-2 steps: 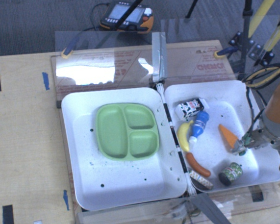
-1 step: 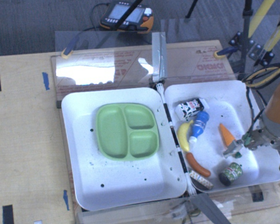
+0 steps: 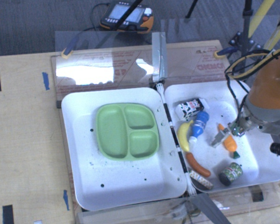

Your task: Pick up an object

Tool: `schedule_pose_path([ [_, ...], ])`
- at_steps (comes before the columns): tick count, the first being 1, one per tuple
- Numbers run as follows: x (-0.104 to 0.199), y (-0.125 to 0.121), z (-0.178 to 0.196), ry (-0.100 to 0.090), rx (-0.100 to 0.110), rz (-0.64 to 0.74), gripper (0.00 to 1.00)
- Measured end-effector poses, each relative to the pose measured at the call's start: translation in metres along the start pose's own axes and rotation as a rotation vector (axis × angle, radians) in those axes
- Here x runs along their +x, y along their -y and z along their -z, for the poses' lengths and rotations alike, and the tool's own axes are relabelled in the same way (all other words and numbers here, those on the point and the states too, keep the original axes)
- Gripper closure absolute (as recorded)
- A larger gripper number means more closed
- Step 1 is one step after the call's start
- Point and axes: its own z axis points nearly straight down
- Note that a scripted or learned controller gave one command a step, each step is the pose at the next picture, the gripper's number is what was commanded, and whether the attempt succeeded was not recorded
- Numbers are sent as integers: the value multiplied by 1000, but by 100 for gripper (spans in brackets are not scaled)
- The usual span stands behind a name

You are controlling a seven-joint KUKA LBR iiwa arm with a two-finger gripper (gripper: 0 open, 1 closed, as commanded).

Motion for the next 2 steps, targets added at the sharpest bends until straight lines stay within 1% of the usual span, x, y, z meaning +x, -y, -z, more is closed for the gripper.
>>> schedule_pose_path([
  [1,-1,-1,11,4,-6,-3,100],
  [2,5,-31,93,0,1,223,100],
])
